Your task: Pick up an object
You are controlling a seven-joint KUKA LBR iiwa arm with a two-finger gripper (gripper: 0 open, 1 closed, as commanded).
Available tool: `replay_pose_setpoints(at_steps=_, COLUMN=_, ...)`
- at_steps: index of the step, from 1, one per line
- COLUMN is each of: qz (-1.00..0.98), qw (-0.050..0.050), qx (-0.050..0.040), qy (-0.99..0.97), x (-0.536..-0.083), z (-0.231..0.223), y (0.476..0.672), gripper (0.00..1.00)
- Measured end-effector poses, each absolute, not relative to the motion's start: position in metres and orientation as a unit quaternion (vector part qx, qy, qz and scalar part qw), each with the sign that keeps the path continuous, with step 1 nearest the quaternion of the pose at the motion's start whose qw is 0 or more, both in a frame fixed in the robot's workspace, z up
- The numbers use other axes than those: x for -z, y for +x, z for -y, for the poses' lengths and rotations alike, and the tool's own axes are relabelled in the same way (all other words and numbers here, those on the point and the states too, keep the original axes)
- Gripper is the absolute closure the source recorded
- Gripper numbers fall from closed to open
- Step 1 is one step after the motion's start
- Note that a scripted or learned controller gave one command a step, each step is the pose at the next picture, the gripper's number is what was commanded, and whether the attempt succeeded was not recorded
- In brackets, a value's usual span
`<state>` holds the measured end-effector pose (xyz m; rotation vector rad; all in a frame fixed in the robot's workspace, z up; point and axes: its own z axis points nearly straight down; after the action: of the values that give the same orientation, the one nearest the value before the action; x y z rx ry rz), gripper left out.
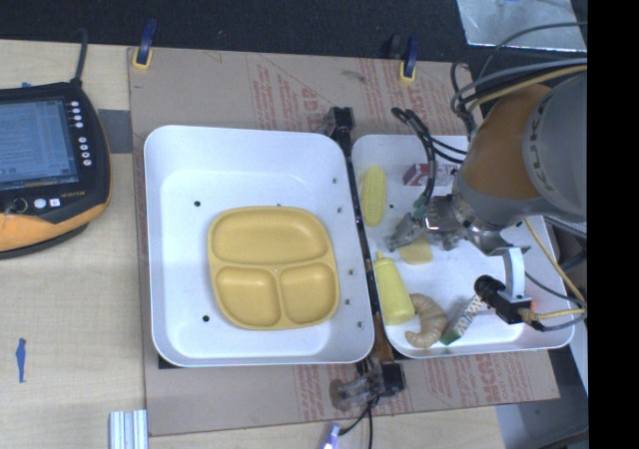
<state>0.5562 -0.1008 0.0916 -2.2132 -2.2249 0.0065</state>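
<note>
- Two shallow white bins sit side by side on the bench: the left white bin (165, 237) carries a yellow three-compartment plastic tray (272, 265), and the right white bin (544, 337) carries the loose pieces.
- We see the gripper (417, 228) low inside the right white bin, its metal tips just beside a small pale yellow block (416, 253).
- We cannot tell whether the gripper is spread or closed; nothing shows clearly between its tips, so we judge that no object is lifted yet.
- Grasp and lift are both left, in our judgement.
- Nearest candidates: the pale yellow block, too small for us to read a long axis, and a yellow plastic corn cob (373, 194), whose long axis runs up and down the view, parallel to the bin's left wall.
- A yellow plastic bottle-like piece (392, 291) lies lower with a similar axis, leaning slightly, and a tan curved croissant-like toy (427, 320) lies just beside it.
</note>
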Motion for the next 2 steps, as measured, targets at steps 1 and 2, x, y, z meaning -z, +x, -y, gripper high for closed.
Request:
replay_pose_setpoints(at_steps=1, qz=0.710, qw=0.003, qx=-0.0029, qy=-0.705, x=-0.1016, z=0.1016, y=0.5561, gripper=1.00)
replay_pose_setpoints(at_steps=2, qz=0.710, qw=0.002, qx=-0.0030, qy=-0.704, x=-0.1016, z=0.1016, y=0.5561, gripper=0.00)
